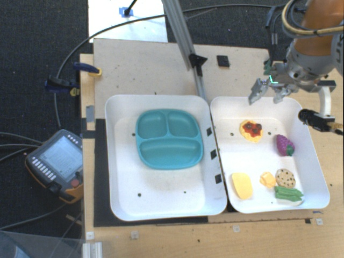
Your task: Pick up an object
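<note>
While the grey arm (314, 26) with its orange band reaches in from the right, its wrist bends down over the far edge of the right bin (309, 144). The pincer (269, 94) hangs there above the bin's far rim, near the far left corner, fingers pointing down and toward the left. The two fingers stand apart with a clear gap and nothing between them.

In the right bin lie the small things. A pizza slice (251, 130) with red topping sits nearest the pincer, in the far half of the bin. A purple grape bunch (284, 144) lies near the right wall. Along the near edge are a yellow block (242, 186), a small orange piece (267, 179), a cookie (285, 177) and a green bean pod (288, 194); the pod touches the cookie's near side, close to the near right corner.

The left bin (123, 160) holds a teal divided plate (169, 138), lying flat in its far half.

A handheld controller (56, 163) rests off the left edge of the tabletop (140, 69).
</note>
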{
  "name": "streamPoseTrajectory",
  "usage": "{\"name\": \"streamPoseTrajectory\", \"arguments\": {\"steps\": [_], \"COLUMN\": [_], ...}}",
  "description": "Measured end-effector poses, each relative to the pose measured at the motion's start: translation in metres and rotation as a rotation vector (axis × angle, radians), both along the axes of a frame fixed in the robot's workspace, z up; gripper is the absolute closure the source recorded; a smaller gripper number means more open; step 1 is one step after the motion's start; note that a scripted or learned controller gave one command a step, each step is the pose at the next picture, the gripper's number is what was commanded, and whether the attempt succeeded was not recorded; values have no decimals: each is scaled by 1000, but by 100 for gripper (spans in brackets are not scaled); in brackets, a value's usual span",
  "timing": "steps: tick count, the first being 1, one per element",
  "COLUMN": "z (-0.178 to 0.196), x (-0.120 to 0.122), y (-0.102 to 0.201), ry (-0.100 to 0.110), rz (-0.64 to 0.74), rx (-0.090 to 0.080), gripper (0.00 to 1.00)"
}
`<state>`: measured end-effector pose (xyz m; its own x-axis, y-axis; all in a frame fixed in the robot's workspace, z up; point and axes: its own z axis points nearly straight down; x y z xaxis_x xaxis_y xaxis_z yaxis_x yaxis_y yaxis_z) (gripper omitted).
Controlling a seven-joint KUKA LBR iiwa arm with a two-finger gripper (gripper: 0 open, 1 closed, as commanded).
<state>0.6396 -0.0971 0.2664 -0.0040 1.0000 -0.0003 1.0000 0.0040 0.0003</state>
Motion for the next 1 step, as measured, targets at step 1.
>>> {"name": "streamPoseTrajectory", "arguments": {"steps": [1], "z": [1], "x": [0], "y": [0], "ry": [-2], "rz": [0], "rx": [0], "gripper": [0]}}
